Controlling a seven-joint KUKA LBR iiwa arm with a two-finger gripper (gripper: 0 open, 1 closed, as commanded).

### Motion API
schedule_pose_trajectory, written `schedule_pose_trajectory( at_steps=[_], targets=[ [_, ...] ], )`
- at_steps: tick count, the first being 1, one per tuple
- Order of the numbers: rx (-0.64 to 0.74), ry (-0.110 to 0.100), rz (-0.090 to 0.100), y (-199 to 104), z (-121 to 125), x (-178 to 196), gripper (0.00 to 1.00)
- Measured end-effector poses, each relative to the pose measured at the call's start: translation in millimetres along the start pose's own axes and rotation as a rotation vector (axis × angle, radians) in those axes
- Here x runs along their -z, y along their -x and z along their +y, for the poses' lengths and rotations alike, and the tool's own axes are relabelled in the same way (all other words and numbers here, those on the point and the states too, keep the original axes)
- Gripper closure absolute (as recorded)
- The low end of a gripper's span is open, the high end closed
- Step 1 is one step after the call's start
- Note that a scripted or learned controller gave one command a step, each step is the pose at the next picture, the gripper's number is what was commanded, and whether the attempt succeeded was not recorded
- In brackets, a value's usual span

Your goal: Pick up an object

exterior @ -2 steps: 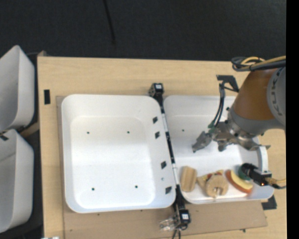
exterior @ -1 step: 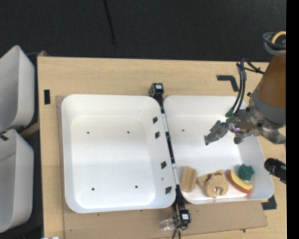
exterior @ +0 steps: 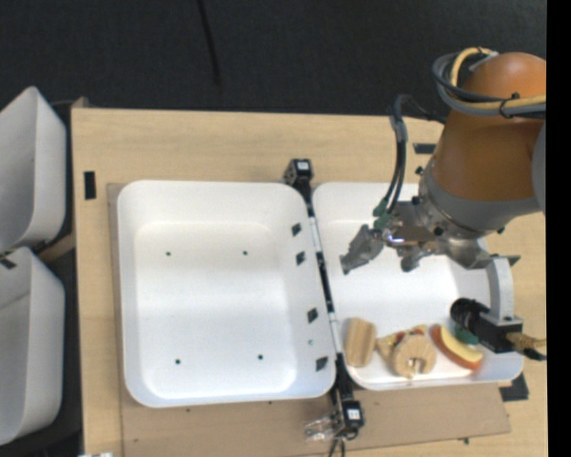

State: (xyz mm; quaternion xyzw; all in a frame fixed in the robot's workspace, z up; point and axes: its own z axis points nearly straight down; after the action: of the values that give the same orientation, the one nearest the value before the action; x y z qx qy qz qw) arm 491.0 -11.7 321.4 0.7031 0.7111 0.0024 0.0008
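Note:
My gripper (exterior: 383,255) hangs over the middle of the right bin (exterior: 347,208), its two grey fingers spread apart and open, with nothing between them. Along that bin's front wall lie three objects. A tan wooden block (exterior: 359,341) is at the left. Beside it sits a pale wooden piece with a rounded shape (exterior: 409,352). A red and yellow apple slice (exterior: 457,348) is furthest right. All three lie nearer the front edge than the gripper and apart from it.
The left bin (exterior: 209,293) adjoins the right one along a central divider with black clips (exterior: 314,284). The arm's grey and orange body (exterior: 485,150) covers the right bin's far right side. White containers (exterior: 14,255) stand off the bench at the left.

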Motion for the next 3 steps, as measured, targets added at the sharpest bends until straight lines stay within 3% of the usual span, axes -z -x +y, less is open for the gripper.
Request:
schedule_pose_trajectory(
  at_steps=[1, 2, 3],
  targets=[
    [-0.005, -0.004, -0.004, -21.9, 127.3, -81.7, 0.00],
    [-0.012, -0.014, -0.003, -22.3, 65.3, -124.0, 0.00],
    [-0.015, -0.004, -0.002, -21.4, 69.3, -110.7, 1.00]
  ],
)
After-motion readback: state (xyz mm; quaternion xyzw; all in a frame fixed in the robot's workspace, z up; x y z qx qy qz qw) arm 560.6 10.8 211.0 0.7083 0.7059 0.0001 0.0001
